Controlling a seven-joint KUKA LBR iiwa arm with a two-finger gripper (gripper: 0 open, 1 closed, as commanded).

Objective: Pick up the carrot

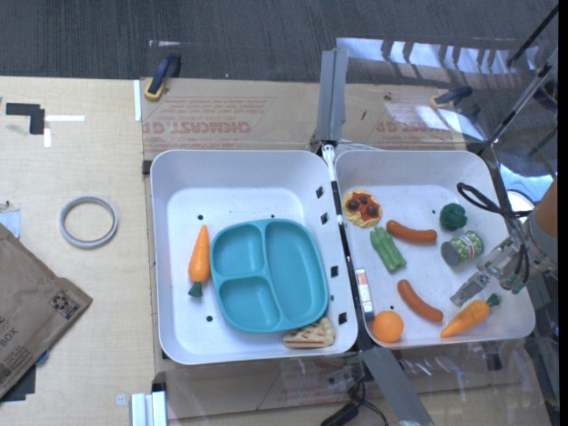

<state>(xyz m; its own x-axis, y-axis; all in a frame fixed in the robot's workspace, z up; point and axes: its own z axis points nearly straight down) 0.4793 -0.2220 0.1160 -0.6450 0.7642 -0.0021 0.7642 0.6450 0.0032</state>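
gripper [486,273] is hovering low at the right bin's [417,174] right side, metal fingers spread narrowly, holding nothing. small orange plastic carrot with green top [466,318] is lying just below the fingertips, near the bin's front right corner. looks like the approach step; next move is calling for a short drop and a close across the carrot body. silver tin can [462,248] is sitting close behind, brown sausage [419,301] and orange ball [387,326] left. a second orange carrot [199,257] is lying in the left bin [177,327] beside the teal divided plate [267,275].
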